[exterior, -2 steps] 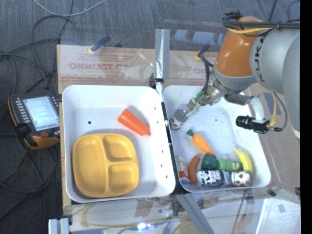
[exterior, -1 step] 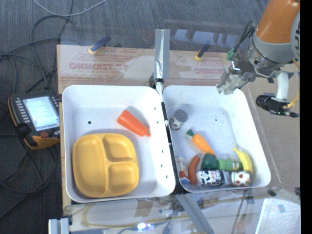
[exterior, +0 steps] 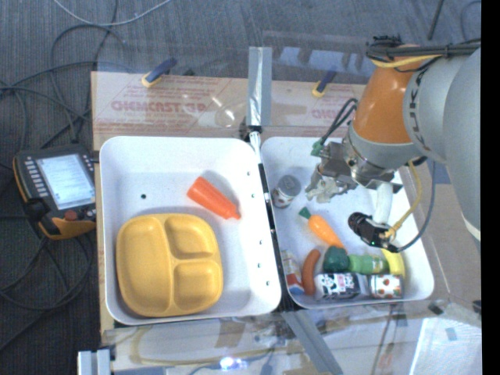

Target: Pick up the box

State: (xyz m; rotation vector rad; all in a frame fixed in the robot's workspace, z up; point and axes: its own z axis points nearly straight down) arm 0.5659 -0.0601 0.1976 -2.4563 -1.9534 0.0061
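The gripper [exterior: 323, 184] is seen over the right bin [exterior: 422, 280], just above the carrot [exterior: 322, 226] in the view and apart from it. Whether it is released or clenched cannot be told. The box [exterior: 340, 285], patterned black and white, is laid on its side below the carrot, near the bin's front wall and well apart from the gripper. Between the carrot and the box a green thing [exterior: 336, 258] is found, close against the box's upper edge. A red sausage [exterior: 311, 266] is set just below and left of the carrot, beside the box. Below and right of the carrot, at the box's right end, a can [exterior: 384, 286] is laid, with a yellow-green thing [exterior: 376, 264] just above it. A grey cap [exterior: 289, 184] is placed up and left of the carrot. Far left of the carrot, in the left bin [exterior: 141, 155], an orange wedge [exterior: 212, 198] and a yellow tray [exterior: 169, 264] are seen, the wedge nearer the carrot.
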